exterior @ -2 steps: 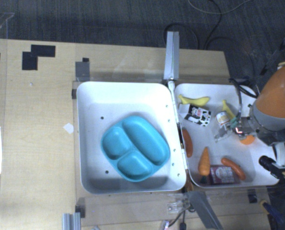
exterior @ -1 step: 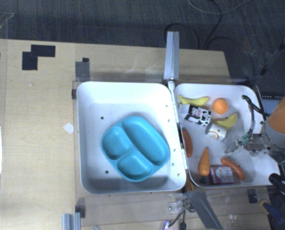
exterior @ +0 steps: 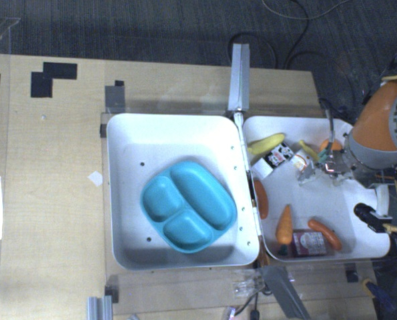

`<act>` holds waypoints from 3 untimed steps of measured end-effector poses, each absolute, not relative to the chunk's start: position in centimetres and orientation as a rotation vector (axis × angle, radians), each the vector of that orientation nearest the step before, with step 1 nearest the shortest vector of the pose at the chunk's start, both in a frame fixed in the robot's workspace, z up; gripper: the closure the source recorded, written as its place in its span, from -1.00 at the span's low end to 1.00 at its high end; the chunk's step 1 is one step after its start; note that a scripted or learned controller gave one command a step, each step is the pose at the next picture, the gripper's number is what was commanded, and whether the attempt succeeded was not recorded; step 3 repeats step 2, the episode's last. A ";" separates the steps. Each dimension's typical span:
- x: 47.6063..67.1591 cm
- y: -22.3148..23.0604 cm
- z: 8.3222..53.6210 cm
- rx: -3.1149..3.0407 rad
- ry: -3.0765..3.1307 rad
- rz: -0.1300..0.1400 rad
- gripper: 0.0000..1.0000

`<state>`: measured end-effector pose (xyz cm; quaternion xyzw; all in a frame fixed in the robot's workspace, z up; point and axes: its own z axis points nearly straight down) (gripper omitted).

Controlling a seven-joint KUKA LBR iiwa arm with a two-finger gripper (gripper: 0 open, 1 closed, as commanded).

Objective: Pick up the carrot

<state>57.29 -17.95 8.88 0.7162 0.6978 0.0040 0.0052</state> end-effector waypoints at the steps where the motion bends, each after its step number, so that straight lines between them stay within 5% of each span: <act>1: 64.8 -14.3 8.7 2.338 2.090 0.007 -1.00; 2: 67.1 -18.4 10.5 2.336 2.092 0.005 -1.00; 3: 67.1 -18.4 10.5 2.336 2.092 0.005 -1.00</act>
